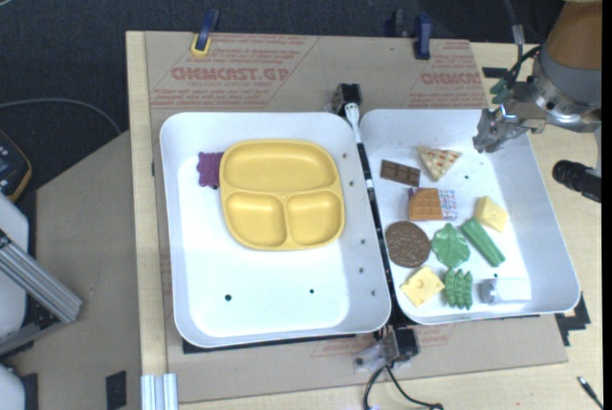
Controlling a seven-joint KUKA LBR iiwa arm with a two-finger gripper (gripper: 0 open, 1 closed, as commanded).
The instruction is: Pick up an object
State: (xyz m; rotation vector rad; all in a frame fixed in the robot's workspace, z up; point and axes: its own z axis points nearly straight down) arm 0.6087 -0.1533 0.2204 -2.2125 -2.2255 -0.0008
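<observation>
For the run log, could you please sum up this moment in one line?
arm: over right bin far edge | tool: above bin floor, nothing seen in it | nearest: pizza slice | left bin: yellow tray

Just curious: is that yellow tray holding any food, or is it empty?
Empty. All three compartments of the yellow tray show bare yellow; a purple item lies beside it.
</observation>
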